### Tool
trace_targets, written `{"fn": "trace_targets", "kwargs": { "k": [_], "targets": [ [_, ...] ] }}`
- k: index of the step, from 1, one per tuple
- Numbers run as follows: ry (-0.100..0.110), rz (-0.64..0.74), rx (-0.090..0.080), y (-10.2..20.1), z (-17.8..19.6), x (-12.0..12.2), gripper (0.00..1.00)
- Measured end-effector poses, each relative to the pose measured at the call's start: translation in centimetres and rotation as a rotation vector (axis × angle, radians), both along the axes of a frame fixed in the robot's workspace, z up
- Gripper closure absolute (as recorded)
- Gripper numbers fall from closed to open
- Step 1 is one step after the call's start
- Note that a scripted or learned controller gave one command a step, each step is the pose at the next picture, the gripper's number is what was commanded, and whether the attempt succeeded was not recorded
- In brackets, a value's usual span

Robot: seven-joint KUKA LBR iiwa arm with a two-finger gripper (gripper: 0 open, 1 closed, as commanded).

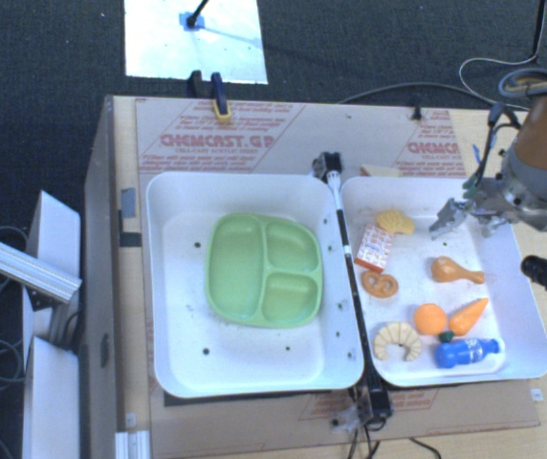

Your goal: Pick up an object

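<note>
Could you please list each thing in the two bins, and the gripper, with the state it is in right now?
Green tray: flat in the left bin, nothing in its compartments.
Croissant: lying in the right bin.
Blue bottle: on its side.
Carrot: lying beside the orange.
Drumstick: lying loose.
Pretzel: flat.
Red-and-white box: lying flat.
Yellow piece: lying loose.
Gripper: over the right bin, holding nothing.

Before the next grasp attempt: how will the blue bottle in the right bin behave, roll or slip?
The blue bottle lies on its side, so a push would probably roll it. It looks like smooth toy plastic, likely light, rigid and somewhat slippery. The carrot and orange sit close beside it, so it may bump them.
</note>
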State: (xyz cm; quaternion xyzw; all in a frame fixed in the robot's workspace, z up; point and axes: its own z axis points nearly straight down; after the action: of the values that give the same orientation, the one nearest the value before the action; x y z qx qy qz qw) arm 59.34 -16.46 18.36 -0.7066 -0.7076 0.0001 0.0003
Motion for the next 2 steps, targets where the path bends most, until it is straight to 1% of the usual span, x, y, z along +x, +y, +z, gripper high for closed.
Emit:
{"fn": "trace_targets", "kwargs": {
  "k": [1, 2],
  "targets": [
    [-0.002, 0.000, -0.001, 0.7, -0.2, -6.5, 0.00],
    [0.000, 0.000, 0.000, 4.7, -7.9, -10.7, 0.00]
  ]
}}
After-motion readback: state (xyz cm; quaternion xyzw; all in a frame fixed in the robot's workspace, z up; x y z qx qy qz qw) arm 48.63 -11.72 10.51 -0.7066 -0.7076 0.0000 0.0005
